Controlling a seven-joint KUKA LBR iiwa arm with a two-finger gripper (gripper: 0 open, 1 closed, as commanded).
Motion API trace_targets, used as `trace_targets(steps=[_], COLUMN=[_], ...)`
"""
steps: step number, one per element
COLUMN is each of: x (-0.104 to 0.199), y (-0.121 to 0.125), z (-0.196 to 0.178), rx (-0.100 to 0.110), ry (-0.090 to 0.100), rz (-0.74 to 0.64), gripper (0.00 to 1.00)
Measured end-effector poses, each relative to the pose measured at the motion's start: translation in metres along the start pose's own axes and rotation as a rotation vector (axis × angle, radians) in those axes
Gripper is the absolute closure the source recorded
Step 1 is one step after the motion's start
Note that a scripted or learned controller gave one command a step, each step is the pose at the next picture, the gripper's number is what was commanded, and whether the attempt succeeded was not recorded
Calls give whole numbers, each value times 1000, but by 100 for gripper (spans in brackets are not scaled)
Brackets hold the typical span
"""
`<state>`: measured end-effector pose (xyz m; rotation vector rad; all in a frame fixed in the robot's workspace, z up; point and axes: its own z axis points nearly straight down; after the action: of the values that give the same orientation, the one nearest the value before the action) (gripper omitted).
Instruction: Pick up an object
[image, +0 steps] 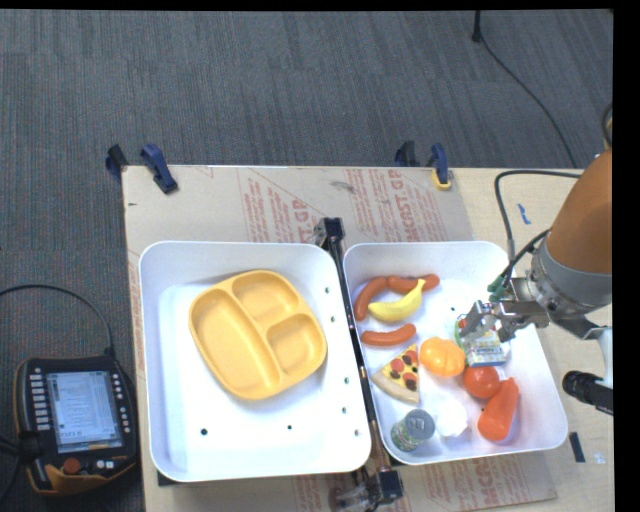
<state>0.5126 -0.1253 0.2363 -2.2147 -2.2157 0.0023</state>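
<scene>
Two bins: white and shallow, side by side on the tabletop (250, 200); the left bin (160, 300) carries a yellow divided plate (258, 333) with three compartments.
Right bin (450, 255): toy food lies crowded toward its middle and near end.
Upper cluster: a curved sausage (395, 287) with a yellow banana (398, 301) lying against it, and a second, straighter sausage (388, 336) just below them.
Middle: a pizza slice (400, 374) with red toppings, next to an orange fruit (441, 356).
Near end: a metal can (412, 429) tipped beside a white lump (450, 418), a red tomato (482, 381) and an orange-red carrot (498, 411) touching it.
Hand (482, 335): low over the right side of the right bin, just beside the orange fruit and above the tomato; whether it is open or closed I cannot tell.
Arm: enters from the right, orange band (592, 215) above the grey wrist.
Off the tabletop: a teach pendant (72, 410) lies on the carpet at left.
</scene>
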Motion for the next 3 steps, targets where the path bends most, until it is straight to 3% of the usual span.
trace_targets(steps=[3], x=[1], y=[2], z=[-26], rx=[5], ry=[3], rz=[-8], gripper=[100])
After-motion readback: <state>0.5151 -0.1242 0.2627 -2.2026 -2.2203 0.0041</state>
